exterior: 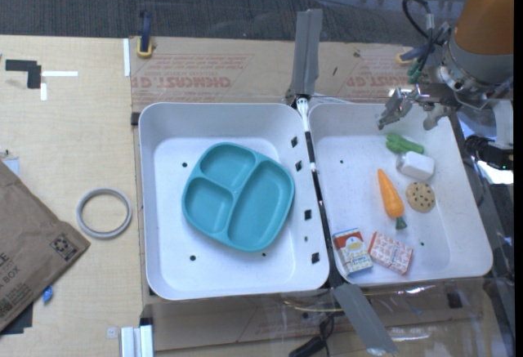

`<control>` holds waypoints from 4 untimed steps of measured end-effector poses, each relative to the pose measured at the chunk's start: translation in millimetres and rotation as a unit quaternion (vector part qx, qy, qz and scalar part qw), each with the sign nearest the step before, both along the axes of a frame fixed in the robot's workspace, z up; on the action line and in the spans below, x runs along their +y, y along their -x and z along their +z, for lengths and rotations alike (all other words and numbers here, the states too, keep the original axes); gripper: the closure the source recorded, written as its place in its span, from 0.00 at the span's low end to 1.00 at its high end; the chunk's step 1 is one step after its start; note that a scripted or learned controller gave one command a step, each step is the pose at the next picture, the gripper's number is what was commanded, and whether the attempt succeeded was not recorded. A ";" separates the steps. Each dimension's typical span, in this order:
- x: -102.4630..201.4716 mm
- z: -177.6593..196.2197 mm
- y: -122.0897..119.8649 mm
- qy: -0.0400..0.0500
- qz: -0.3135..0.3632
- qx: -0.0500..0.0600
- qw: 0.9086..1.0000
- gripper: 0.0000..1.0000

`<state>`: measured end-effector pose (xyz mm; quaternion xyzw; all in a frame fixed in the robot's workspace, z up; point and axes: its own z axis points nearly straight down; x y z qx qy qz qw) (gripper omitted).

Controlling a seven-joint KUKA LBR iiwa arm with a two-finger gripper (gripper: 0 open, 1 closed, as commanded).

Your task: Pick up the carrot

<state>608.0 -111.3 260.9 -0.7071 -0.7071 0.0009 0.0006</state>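
The orange carrot (391,194) lies in the right bin (343,143), near its middle, with its green stem end pointing to the front. My gripper (409,117) hovers over the bin's back right part, above and behind the carrot and apart from it. Its fingers (389,113) are spread open with nothing between them.
A green vegetable (404,144), a white block (415,164) and a cookie (420,197) crowd the carrot's right side. Two small cartons (353,252) (390,253) lie at the bin's front. A teal divided plate (239,196) sits in the left bin. A tape ring (104,211) rests on the bench.
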 end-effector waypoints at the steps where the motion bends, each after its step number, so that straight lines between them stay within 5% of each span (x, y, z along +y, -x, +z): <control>1: -24.5 -156.9 3.6 0.000 -0.032 -0.001 0.999 0.00; 2: 33.3 -68.7 -51.4 0.000 0.095 -0.002 0.995 0.00; 3: -4.1 -169.3 21.3 0.000 0.191 -0.001 0.982 0.00; 4: 1.0 -169.4 65.3 -0.001 0.108 0.000 0.994 0.00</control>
